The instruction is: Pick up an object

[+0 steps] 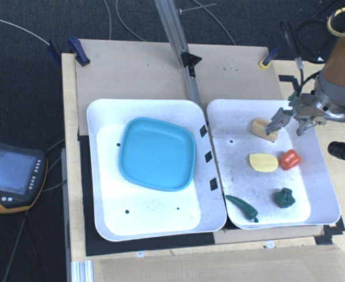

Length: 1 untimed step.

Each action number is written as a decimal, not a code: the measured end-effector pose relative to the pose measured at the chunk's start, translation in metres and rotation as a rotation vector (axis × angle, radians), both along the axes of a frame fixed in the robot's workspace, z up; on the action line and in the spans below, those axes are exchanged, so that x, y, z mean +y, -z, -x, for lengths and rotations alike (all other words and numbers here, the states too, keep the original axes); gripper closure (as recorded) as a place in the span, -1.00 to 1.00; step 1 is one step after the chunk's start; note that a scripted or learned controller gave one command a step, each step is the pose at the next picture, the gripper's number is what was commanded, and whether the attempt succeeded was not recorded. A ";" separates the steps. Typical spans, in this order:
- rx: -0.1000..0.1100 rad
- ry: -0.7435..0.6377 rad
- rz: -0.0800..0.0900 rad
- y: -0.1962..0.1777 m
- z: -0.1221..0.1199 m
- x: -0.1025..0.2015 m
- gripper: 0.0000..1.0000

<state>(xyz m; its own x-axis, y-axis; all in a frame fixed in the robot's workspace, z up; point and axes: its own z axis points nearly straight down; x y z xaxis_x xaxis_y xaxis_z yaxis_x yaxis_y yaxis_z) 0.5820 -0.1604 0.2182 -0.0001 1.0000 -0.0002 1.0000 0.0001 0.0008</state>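
1. Observed two white bins side by side on the bench: left bin [102, 216] carrying a blue plate [158, 153], right bin [319, 213] carrying the loose pieces.
2. Logged in the right bin: tan block [263, 128] near the upper middle, yellow piece [263, 163] below it, red piece [289, 159] touching or just beside the yellow one, dark green lump [284, 198] lower right, green pepper [243, 207] at the lower left rim.
3. Found the gripper [294, 121] over the upper right part of the right bin, fingers spread apart, nothing between them. One finger [277, 121] sat just beside the tan block; the other pointed away toward the bin's right wall.
4. Judged the step in hand as lining up on a target, most likely the tan block, being nearest.
5. Judged that a good grasp would need shifting toward the bin's middle until the block sat between both fingers, not beside one.
6. Advised descending straight, closing only once both fingers flanked the block; a push from one finger could slide it away.
7. Advised lifting slowly and checking that the block rose with the fingers.
8. Could not tell gripper height above the bin floor.
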 end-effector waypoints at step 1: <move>0.005 0.000 -0.001 0.062 -0.001 0.003 -1.00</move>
<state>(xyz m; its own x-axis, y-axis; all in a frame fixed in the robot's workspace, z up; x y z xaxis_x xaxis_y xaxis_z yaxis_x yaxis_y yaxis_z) 0.5826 -0.1576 0.1559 -0.0004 1.0000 0.0010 1.0000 0.0004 -0.0047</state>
